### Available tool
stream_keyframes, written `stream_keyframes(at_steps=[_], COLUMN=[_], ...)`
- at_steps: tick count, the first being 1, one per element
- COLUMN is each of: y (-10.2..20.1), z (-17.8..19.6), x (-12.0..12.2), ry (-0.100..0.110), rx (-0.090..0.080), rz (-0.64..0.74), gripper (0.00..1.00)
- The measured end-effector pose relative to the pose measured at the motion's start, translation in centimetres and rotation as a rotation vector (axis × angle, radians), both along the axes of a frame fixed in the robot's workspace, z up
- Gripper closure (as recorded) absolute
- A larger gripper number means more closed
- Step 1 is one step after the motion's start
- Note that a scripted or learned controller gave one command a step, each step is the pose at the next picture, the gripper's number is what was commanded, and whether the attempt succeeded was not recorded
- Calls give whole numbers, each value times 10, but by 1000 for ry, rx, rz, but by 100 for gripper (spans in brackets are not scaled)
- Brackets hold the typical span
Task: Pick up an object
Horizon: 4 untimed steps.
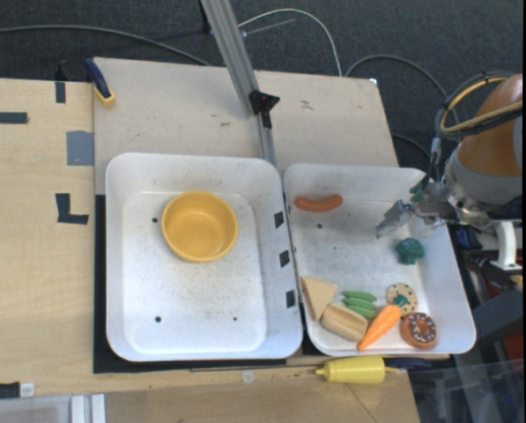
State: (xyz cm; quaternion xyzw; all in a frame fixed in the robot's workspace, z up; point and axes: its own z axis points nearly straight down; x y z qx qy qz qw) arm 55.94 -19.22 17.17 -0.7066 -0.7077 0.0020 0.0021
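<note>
The end effector (395,221) is hanging over the right bin (351,179), reaching in from the bin's right rim, with grey fingers pointing down-left toward the bin floor. Whether it is open or closed I cannot tell; nothing is showing between the fingers, so it is not carrying anything as far as can be seen. Nearest candidate is the small teal object (410,250), sitting just below and slightly right of the end effector, near the right bin's right wall, apart from the fingers. It is a compact lump with no clear long axis, so approach angle probably matters little. The orange sausage (319,203) is lying farther off, toward the right bin's top-left corner, long axis running left-right. The remaining toys are clustering at the right bin's bottom edge: carrot (380,325), green beans (360,301), bread roll (344,322), donut (418,330), all well apart from the end effector. The yellow bowl (200,226) is sitting in the left bin (135,324), beyond the right bin's left wall. Judging by this, a short drop down-right onto the teal object looks like the coming move.
</note>
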Motion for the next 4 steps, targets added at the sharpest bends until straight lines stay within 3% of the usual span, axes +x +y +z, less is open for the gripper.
stream_keyframes(at_steps=[1, 2, 3, 4], y=[7, 13, 9, 4], z=[-58, -83, -73, -28], x=[-1, 1, 0, -4], ry=[-7, -8, -6, -8], rx=[11, 6, 1, -1], rz=[6, 5, 3, -2], gripper=[0, 0, 100, 100])
